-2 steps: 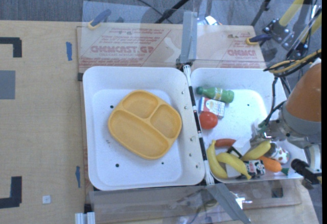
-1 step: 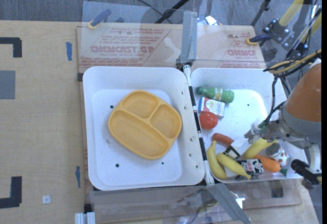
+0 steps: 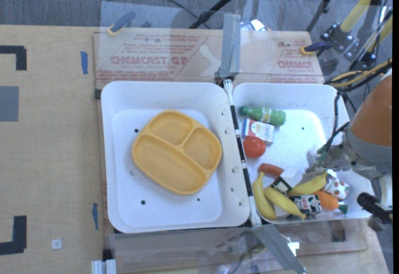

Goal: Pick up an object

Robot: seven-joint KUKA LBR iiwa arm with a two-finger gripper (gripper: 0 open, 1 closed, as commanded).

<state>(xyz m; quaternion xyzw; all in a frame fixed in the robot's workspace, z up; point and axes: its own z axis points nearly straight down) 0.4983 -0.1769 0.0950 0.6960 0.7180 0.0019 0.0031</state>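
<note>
My gripper (image 3: 316, 165) hangs low over the right side of the right bin (image 3: 293, 93), coming in from the right edge. Just below it lies a small yellow banana (image 3: 310, 185), touching or nearly touching it. Around that are a bigger bunch of bananas (image 3: 269, 199), an orange carrot (image 3: 328, 201), a black-and-white patterned piece (image 3: 305, 204) and a white toy with red spots (image 3: 337, 188). Farther left lie a red chili (image 3: 270, 170) and a red tomato (image 3: 254, 146). A red-and-white carton (image 3: 259, 130) and a green bottle (image 3: 264, 115) lie at the back.
The left bin (image 3: 118, 117) holds a yellow divided plate (image 3: 176, 151). A ridge (image 3: 234, 141) separates the two bins. Clear plastic panels (image 3: 162, 57) stand behind them, and cables and stands crowd the upper right. The grey arm with its orange band (image 3: 377, 113) covers the right bin's right wall.
</note>
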